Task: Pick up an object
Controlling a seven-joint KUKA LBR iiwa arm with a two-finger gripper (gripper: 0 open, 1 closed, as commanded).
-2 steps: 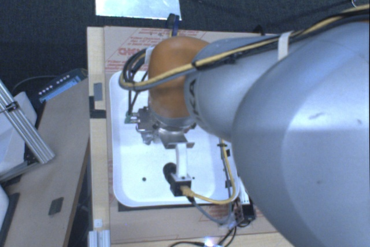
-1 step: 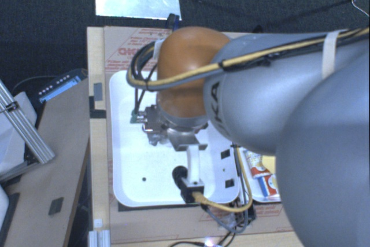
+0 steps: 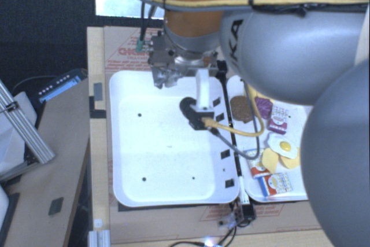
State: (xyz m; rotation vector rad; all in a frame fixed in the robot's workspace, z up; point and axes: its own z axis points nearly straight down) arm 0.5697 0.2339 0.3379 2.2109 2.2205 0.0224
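Looking down on the bench, you have the gripper hanging over the far end of the left bin, above bare white floor. Its underside is too crowded with metal and shadow for you to tell whether it is spread or closed, and nothing shows gripped in it. Everything worth picking lies in the right bin, probably the stock to draw from: a brown disc and a purple piece at the far end, a fried-egg toy and a printed packet nearer the camera. The brown disc is the closest candidate, yet it sits well apart from the gripper, across the rims between the bins. You would need to carry the gripper rightward before descending.
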